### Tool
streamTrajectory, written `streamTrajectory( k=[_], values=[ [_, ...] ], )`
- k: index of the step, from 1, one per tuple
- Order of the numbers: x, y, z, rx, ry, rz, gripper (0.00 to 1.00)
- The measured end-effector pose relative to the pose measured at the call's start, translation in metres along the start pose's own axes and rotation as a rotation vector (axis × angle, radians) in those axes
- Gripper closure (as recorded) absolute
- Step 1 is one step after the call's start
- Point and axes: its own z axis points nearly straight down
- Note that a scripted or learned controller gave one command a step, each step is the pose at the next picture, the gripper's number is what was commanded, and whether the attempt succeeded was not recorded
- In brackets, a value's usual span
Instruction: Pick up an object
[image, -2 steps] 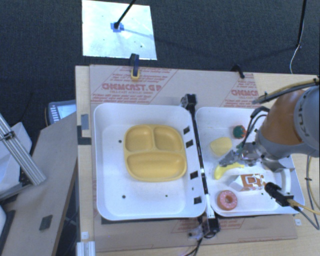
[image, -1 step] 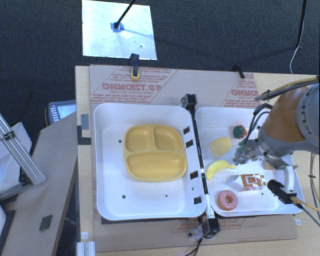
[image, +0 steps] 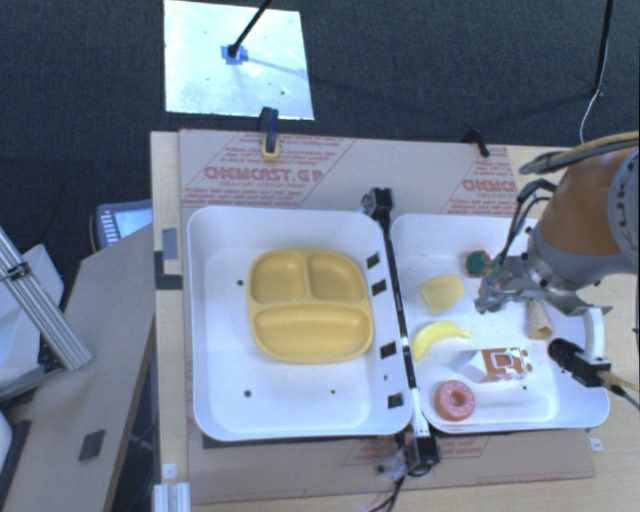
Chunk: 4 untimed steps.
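The gripper (image: 492, 298) is hanging low over the right bin (image: 575, 405), just right of the pale yellow piece (image: 441, 291) — likely lining up on it. Whether its claw is open or closed, I cannot tell — nothing is visibly gripped.

We find the claw (image: 492, 297) over the right bin (image: 575, 408). Just to its left lies the lemon-shaped piece (image: 441, 291), with the banana (image: 438, 337) below that. Behind the claw sits a small round item (image: 477, 262); just right of it, the cone (image: 539, 318). Nearer us — the carton (image: 502, 364) and doughnut (image: 455, 400). Far left, in the left bin (image: 215, 330), rests the divided tray (image: 308, 305).
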Motion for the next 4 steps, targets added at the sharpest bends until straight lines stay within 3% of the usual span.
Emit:
streamTrajectory(
  k=[1, 3, 4],
  values=[
    [0.007, 0.002, -0.061, -0.001, 0.000, 0.000, 1.00],
    [0.010, 0.008, -0.144, 0.000, 0.000, -0.001, 1.00],
    [0.064, -0.004, -0.139, 0.004, 0.002, -0.003, 1.00]
  ],
)
